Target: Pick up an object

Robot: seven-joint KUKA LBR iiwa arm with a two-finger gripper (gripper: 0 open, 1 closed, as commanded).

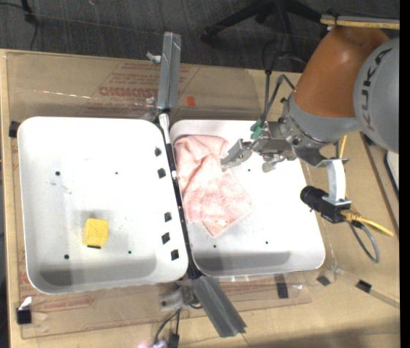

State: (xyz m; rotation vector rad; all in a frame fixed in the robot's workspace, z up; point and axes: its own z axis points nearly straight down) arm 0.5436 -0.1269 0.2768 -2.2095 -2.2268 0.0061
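**Over the right bin, going for the cloth**

In the right bin (303,249), I am hovering my gripper (252,154) with its fingers spread apart and nothing between them, just above the far right edge of the pink cloth (208,183). I am judging a raised fold the best bite: drop straight, close on bunched fabric. The yellow block (95,232) is sitting in the left bin (45,136). "KUKA" is reading on my arm (375,85); red print on the bench (212,85) is too faint.

arm (350,71) reaches in from right over right bin (292,245) | gripper (252,154) hangs at upper edge of crumpled pink cloth (208,187) in that bin's left half | yellow block (95,232) alone in left bin (45,143) | both bins on table (17,71)
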